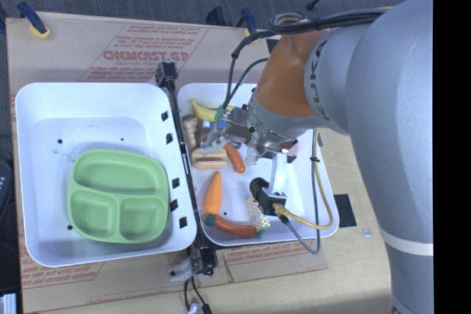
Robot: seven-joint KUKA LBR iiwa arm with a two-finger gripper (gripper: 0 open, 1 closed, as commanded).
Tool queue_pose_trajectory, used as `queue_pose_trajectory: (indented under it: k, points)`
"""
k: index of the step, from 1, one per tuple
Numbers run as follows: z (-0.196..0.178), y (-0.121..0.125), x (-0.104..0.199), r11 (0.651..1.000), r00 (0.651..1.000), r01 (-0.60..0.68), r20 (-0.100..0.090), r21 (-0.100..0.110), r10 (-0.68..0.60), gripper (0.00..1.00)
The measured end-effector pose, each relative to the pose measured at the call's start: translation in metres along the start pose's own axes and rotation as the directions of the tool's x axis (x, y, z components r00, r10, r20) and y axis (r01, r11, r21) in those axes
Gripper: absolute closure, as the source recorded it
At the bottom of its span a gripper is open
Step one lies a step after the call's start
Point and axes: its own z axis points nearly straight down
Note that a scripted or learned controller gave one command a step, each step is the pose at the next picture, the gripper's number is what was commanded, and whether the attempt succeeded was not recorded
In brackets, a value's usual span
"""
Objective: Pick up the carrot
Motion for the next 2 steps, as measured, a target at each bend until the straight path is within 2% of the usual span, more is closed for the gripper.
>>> queue_pose_trajectory:
  k: [1,2]
  points:
    - [0.1004,-0.0133,-0.0529,0.999,0.999,0.042,0.000,0.000,-0.042,0.00]
    - [0.0904,-0.0131,-0.0523,0.999,0.999,0.049,0.000,0.001,-0.049,1.00]
